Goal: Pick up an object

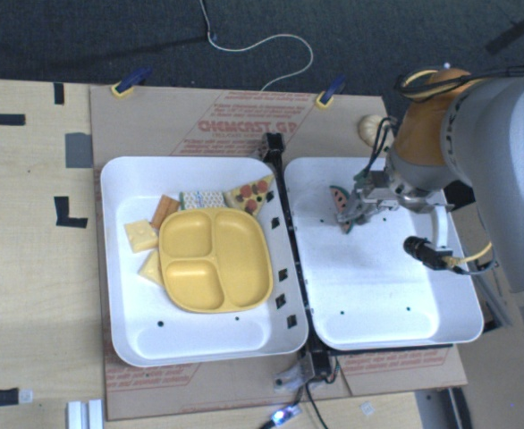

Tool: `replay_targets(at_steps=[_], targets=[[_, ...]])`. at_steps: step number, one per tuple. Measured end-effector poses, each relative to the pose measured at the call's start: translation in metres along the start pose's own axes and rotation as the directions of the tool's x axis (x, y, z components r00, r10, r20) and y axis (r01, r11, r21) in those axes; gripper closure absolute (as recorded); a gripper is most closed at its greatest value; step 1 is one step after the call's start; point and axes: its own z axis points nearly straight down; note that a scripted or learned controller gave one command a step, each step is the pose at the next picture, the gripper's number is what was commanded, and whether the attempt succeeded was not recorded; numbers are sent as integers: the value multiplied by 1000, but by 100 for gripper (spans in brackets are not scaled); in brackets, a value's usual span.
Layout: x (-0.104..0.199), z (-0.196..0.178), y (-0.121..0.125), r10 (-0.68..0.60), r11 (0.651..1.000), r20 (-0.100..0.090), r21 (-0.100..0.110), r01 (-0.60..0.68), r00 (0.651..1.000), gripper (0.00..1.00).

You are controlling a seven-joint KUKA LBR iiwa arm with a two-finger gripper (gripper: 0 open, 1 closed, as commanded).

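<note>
Currently the end effector (350, 214) sits low in the right bin (396, 315), by its far-left corner, touching a watermelon-slice toy (340, 197); whether it's gripping, I cannot tell. Best to straddle the slice squarely, close firmly, then lift straight up.

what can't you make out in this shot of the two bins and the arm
- Gripper, camera view: too small and dark against the wrist to tell whether it holds the small reddish object beside it.
- Flat pieces in the left bin: partly covered by the yellow divided plate, so their full shapes are hidden.
- Arm: cut off by the right edge.
</note>
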Motion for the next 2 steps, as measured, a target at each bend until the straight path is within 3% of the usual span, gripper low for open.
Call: replay_targets(at_steps=[2], targets=[[16,-100,2,1,1000,-2,-3,-1,1000,100]])
